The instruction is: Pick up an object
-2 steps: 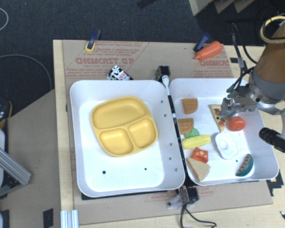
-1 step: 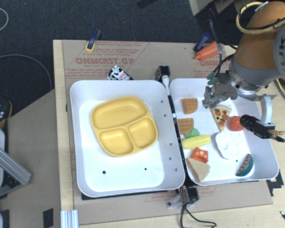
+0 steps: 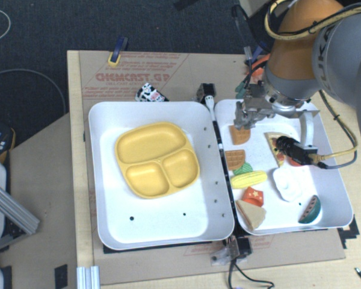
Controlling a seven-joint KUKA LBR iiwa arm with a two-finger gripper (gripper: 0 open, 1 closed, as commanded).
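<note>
Sandwich wedge (image 3: pixel 251 212) and watermelon slice (image 3: pixel 310 210) sit at 6 o'clock in the right bin (image 3: pixel 340 212). Pincer (image 3: pixel 245 120) hangs at the bin's 11 o'clock; whether it's released or clenched can't be told. Brown cracker-like block (image 3: pixel 240 135), flat and squarish, lies just below it at 6. Ridged plastic corn (image 3: pixel 248 178) lies crosswise further down. Yellow divided plate (image 3: pixel 156 159), smooth, fills the left bin (image 3: pixel 108 221).

On the brown cardboard sheet (image 3: pixel 168 71) under my bins, red print read "CHEMCAST GP" beside the upper edge, above the left bin (image 3: pixel 102 161). Smaller red lines ran over and under that word, too faint for me to read.
</note>
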